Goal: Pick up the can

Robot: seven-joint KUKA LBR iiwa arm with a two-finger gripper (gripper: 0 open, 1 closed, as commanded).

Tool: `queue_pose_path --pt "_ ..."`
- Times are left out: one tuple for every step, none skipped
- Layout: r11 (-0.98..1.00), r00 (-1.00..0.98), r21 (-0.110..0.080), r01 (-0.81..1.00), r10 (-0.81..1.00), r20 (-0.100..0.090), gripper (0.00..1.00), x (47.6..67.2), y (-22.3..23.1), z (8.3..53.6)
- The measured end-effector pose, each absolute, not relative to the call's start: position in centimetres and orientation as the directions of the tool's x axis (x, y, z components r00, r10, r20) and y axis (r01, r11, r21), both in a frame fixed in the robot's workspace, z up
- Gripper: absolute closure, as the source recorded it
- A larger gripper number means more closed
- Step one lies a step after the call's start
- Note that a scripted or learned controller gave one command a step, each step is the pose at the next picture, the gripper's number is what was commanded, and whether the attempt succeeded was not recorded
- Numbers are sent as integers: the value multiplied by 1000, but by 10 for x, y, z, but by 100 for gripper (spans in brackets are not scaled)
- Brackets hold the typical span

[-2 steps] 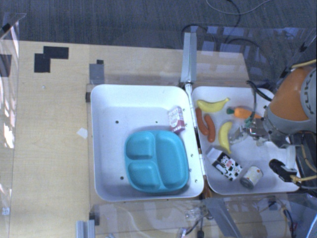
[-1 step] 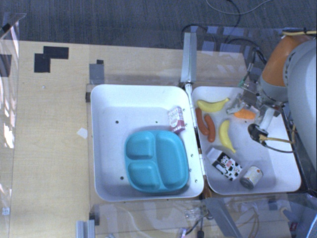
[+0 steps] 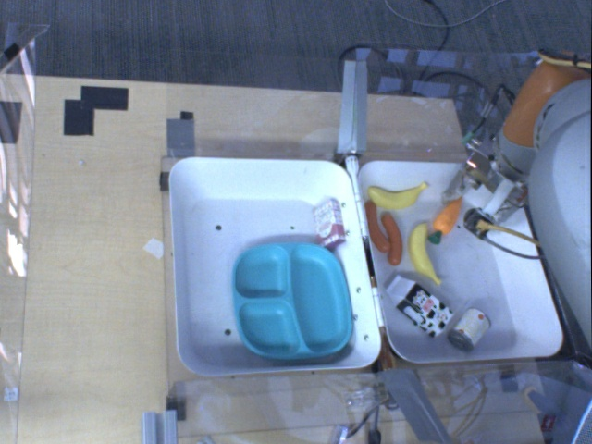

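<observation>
Pincer (image 3: 474,181) grip cannot be told; the can (image 3: 468,328), silvery-grey with a pale end, lies sideways in the right bin (image 3: 518,350).

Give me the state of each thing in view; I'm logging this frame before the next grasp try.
can: lying on its side, right bin, near front
two bananas: lying flat, apart
sausage: lying flat by the divider
carrot: lying tilted, under the claw
black-and-white box: lying flat beside the can
blue tray: right side up, left bin
packet: leaning on the wall
</observation>
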State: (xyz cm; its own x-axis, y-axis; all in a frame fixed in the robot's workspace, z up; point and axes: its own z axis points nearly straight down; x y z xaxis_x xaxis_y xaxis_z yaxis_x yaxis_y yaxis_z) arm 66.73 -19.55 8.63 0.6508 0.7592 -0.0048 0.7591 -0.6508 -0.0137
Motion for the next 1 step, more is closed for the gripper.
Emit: queue_pose_path --pt "-642 642 6 767 767 2 100 672 -193 99"
